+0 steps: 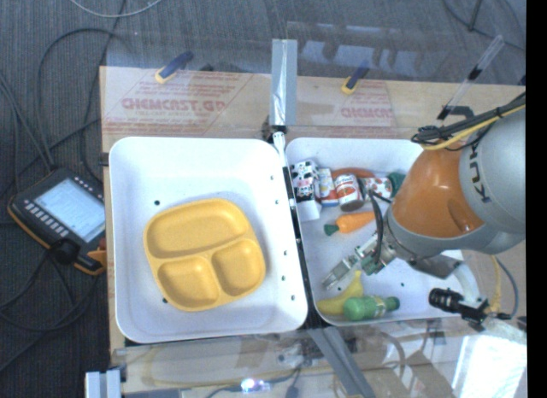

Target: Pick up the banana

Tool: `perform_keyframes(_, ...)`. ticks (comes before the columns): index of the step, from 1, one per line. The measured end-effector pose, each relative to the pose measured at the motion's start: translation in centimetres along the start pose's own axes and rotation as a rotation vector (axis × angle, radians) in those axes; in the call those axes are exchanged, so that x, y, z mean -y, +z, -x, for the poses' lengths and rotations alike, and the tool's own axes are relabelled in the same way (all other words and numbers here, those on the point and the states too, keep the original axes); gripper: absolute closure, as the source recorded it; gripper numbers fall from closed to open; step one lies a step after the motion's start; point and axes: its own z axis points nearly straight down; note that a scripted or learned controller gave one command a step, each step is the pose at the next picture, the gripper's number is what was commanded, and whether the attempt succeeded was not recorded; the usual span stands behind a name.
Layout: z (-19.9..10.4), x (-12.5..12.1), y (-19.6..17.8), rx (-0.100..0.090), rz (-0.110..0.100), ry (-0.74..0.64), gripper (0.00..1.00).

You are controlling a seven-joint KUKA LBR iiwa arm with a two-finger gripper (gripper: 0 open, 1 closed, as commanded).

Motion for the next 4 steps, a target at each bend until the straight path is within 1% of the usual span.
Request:
perform_keyframes(1, 0.0, 0.0, 0.0, 0.0, 0.001, 0.117, 0.0)
perform_keyframes(2, 5.5, -6.8, -10.8, 0.0, -0.016, 0.048, 0.0)
perform_keyframes(3, -0.7, -4.3, -9.3, -0.003, -0.018, 0.03, 0.0)
perform_keyframes(4, 0.3, 0.8, -2.4, -0.005, -0.019, 0.099, 0.0)
